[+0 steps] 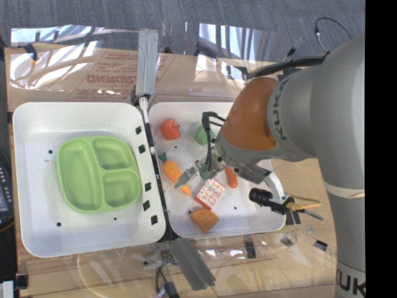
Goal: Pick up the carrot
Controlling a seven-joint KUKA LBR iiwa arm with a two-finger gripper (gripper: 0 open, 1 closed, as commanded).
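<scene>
1. The gripper (189,177) sits low in the right bin (263,225), its fingers slightly parted with nothing between them.
2. The carrot (172,172) lies just to its left, apparently touching one fingertip, near the bin's left wall.
3. No grasp yet: closing on the carrot and lifting remain.
4. The arm (291,123) reaches in from the right, orange band above the wrist, bent down over the bin.

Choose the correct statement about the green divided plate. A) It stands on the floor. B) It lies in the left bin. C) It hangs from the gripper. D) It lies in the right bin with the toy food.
B: the green divided plate lies flat in the left bin, apart from the carrot.
</scene>
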